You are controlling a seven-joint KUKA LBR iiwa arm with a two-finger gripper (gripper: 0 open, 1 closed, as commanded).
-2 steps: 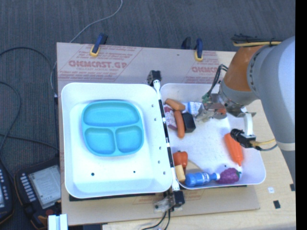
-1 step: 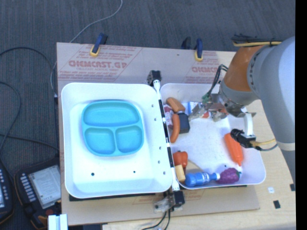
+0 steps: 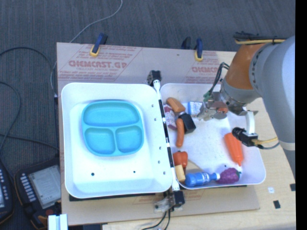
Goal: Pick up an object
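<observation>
The gripper (image 3: 209, 110) hangs low at about 12 o'clock in the right bin (image 3: 254, 176), near a small blue-and-white packet (image 3: 194, 108); how wide it stands, I cannot tell. The toy carrot (image 3: 234, 148) lies free at 3 o'clock. It looks light, stiff and rather smooth, so I would grasp it across its thick middle.
</observation>
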